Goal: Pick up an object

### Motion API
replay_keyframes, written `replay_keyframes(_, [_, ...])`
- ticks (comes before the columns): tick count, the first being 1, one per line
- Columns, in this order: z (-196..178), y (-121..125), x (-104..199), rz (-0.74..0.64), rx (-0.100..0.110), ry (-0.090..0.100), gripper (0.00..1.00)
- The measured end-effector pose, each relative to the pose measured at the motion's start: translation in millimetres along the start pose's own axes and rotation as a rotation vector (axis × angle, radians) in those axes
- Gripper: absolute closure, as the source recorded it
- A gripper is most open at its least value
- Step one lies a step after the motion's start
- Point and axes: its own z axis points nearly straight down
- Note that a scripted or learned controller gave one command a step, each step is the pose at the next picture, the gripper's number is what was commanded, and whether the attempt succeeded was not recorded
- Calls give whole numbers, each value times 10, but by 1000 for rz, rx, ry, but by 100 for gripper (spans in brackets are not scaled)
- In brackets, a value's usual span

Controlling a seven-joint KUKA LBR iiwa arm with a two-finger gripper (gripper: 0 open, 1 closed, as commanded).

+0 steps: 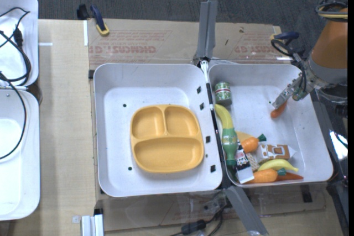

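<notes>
Dark grey carpet lies behind a pale wooden bench (61,119) with brown cardboard (144,41) on it; two white bins sit side by side on top. Left bin (105,135) has a yellow plate (166,138) with three parts in it. Right bin (315,135) has toy food: a small green can (223,93) near the wall between the bins, a yellow banana (222,116) below it, a green bottle (229,143), an orange fruit (249,144), a small box (275,151), another banana (278,164) and two carrots (264,176) in the near corner. Grey arm with the orange band (331,50) comes in from the right; its gripper (285,98) hangs over the far right part of the right bin; a small orange thing (277,111) sits right at its tip, touching it or just under it; I cannot tell if it is pinched.
</notes>
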Motion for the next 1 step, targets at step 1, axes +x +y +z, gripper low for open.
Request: replay_keyframes(1, [-77, 8, -6, -1, -1, -1, 100])
